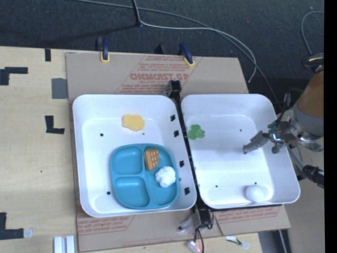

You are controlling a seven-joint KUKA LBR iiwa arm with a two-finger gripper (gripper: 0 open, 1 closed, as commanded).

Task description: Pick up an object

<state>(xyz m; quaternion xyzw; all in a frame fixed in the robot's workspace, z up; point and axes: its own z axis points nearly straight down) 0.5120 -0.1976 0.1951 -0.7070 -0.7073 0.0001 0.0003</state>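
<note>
The right bin holds a green leafy piece near its left wall and a white ball near its front right corner. My gripper hangs over the right side of this bin, open, with one finger stretched to the left and nothing between its fingers. It is well to the right of the green piece and above the white ball. In the left bin a blue divided tray carries a small waffle-like brown piece and a white lump. A yellow piece lies behind the tray.
Both bins rest on a cardboard sheet clamped at the back by two clips. A black divider runs between the bins. Cables trail across the dark cloth behind.
</note>
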